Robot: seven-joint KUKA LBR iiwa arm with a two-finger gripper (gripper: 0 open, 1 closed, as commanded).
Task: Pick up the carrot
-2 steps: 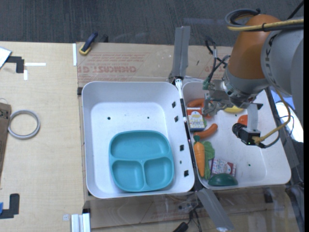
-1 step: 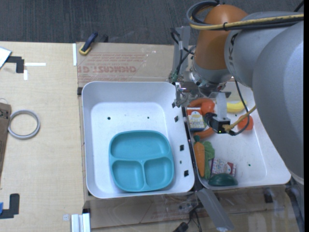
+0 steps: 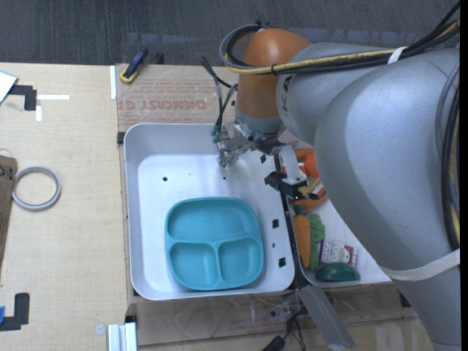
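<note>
Nearest the camera, a teal divided tray (image 3: 215, 241) lay in the left white bin (image 3: 139, 218), and beside it in the right bin (image 3: 365, 273) the carrot (image 3: 301, 234) lay lengthwise just beside the dividing wall, touching a green item (image 3: 316, 229), with a dark green object (image 3: 337, 272) and a small printed packet (image 3: 337, 253) close by. Farther back, the gripper (image 3: 228, 152) hung over the left bin's far end, well apart from the carrot; whether its fingers stood apart or together could not be told. Beyond, a roll of tape (image 3: 34, 187) lay on the wooden bench (image 3: 66, 269)

One camera sits high above the desk (image 3: 58, 269). It looks down at a slant on both bins (image 3: 146, 269).
</note>
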